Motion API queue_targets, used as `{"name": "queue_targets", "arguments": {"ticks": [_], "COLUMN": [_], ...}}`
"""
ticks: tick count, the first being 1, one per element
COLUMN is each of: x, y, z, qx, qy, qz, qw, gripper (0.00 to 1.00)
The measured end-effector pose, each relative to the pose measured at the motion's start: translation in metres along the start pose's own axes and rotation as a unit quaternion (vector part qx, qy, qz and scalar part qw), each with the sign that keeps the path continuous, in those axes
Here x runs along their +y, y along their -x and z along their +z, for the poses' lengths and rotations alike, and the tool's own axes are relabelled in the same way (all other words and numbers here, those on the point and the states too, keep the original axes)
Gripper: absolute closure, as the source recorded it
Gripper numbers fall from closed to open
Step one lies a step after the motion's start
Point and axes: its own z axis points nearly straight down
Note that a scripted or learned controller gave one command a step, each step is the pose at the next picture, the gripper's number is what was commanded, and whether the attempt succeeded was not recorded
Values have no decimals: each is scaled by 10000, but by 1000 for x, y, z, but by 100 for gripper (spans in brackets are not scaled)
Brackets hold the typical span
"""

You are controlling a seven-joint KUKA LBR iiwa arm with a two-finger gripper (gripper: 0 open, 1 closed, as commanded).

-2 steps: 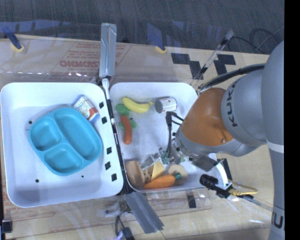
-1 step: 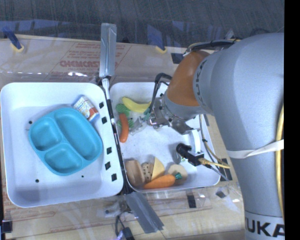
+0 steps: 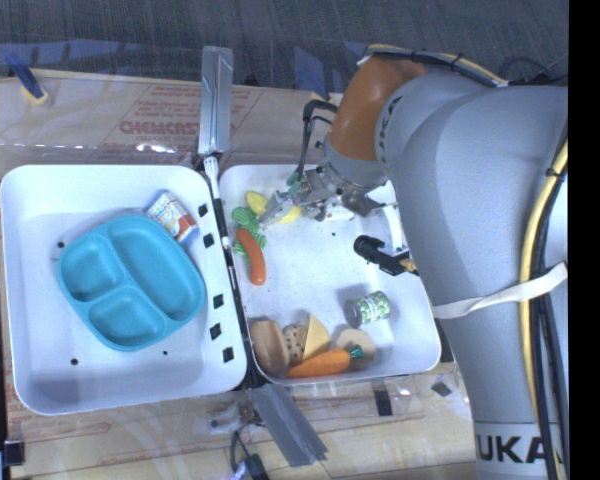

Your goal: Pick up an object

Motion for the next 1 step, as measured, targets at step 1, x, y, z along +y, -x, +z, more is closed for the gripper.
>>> {"name": "queue_targets", "arguments": {"ticks": [1], "x": [-70], "y": [-17], "z": [1], "qx": [8], "qy": [-20], "qz": [507], "qw": [9987], "gripper": [0]}}
